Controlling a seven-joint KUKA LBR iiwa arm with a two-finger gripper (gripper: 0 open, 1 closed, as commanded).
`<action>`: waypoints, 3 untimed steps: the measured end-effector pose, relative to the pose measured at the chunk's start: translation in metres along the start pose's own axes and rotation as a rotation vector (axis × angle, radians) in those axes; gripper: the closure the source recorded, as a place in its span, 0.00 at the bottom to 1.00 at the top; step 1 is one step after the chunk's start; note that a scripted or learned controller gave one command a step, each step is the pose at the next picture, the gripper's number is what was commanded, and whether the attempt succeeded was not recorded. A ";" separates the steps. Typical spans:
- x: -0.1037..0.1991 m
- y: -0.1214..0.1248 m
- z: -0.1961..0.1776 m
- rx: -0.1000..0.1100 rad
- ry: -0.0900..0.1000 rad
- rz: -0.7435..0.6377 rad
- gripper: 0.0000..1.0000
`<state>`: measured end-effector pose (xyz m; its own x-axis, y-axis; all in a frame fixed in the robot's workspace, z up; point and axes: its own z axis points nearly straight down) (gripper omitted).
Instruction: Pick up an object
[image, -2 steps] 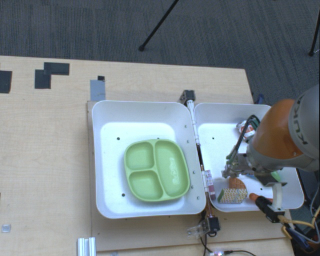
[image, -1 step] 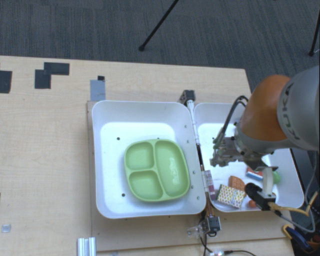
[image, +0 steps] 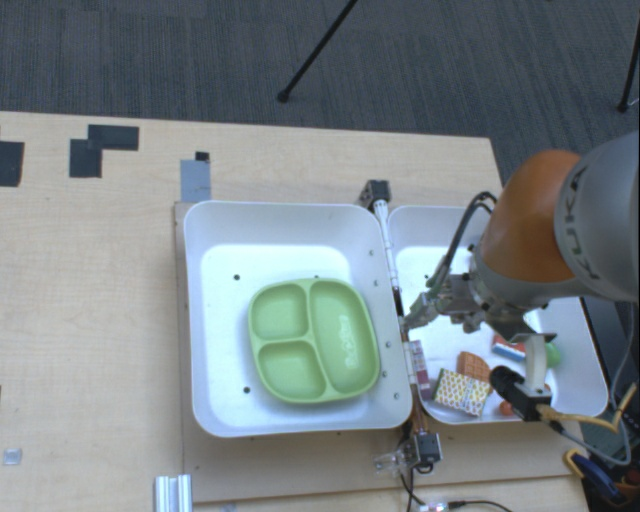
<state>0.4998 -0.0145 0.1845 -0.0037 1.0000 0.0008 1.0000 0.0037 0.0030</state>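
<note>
Clustered at the near end of the right bin (image: 425, 255): patterned packet (image: 462, 392), orange block (image: 474, 365). Just beyond, over the bins' shared wall: gripper (image: 414, 311), jaws' state impossible to tell. Left, in the left bin (image: 225, 300): green divided plate (image: 314, 340).

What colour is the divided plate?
The divided plate is light green, seen in the camera view.

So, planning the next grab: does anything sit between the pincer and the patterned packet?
Nothing visible does. The pincer is over the right bin, and the patterned packet lies uncovered on its floor, below the pincer in the view. The arm hides part of that bin.
</note>
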 end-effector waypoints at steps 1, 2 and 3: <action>-0.032 0.001 0.039 -0.026 -0.003 0.004 0.00; -0.037 0.002 0.043 -0.029 0.003 0.002 0.00; -0.039 0.002 0.044 -0.029 0.005 0.001 0.00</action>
<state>0.5024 -0.0530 0.1401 -0.0030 1.0000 0.0059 0.9995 0.0028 0.0322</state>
